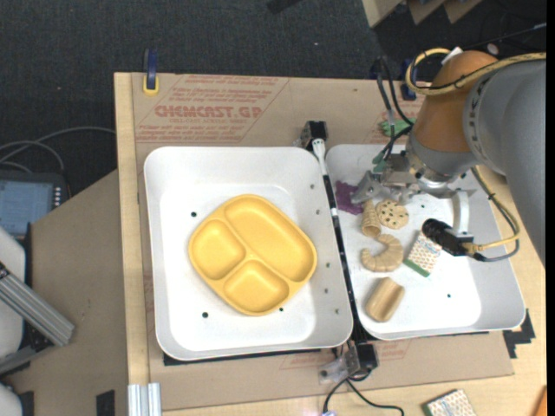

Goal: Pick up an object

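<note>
The bench top (217,111) is a brown sheet with red printed letters, and it carries two shallow white bins side by side. The left bin (165,258) holds a yellow plate with three compartments (251,254), which lies a little turned in the middle of it. The right bin (486,302) holds the small objects: a round cookie with dark chips (392,214), a pale croissant-shaped piece (384,254) below it, a tan cylinder (384,300) nearer the front edge, a small green and white packet (423,255) to the right, and something purple (349,198) near the dividing wall.

The grey arm with its orange band (447,115) comes in over the far side of the right bin. The gripper (390,185) hangs just above the cookie, near the purple thing. I cannot tell how far it is open, and I see nothing held in it.

Around the bench the floor is dark grey carpet (130,24), with cables at the left. A blue clamp (152,72) sits on the far left corner of the bench.
</note>
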Controlling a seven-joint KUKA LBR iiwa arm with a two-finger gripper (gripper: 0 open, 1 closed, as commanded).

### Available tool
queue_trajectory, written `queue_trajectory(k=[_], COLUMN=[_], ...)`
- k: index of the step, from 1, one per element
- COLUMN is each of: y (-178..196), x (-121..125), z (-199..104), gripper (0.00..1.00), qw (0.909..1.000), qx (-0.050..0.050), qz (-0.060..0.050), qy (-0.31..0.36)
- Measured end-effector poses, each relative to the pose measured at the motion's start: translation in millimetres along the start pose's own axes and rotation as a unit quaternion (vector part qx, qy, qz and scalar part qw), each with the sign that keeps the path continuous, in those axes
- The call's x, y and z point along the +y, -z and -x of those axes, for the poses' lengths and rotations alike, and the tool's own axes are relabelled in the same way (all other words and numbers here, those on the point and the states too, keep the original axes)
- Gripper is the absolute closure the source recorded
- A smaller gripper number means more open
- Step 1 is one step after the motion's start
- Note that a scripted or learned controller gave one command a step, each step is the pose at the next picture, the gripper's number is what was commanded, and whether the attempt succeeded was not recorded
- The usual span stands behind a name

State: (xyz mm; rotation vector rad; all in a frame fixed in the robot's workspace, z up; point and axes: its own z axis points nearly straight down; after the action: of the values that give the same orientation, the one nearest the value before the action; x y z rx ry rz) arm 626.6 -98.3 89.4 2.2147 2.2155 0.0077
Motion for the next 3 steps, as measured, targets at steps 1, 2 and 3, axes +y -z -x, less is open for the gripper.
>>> queue_trajectory(k=[1, 2, 3], y=[11.7, 10.7, -5.6], x=[2.5, 2.0, 37.0], z=[2.1, 2.1, -4.3], gripper=[1.00, 0.00, 0.00], qw=[1.0000, 1.0000, 1.0000], qx=[-0.003, -0.003, 0.001], qz=[0.003, 0.002, -0.003], qy=[0.000, 0.000, 0.001])
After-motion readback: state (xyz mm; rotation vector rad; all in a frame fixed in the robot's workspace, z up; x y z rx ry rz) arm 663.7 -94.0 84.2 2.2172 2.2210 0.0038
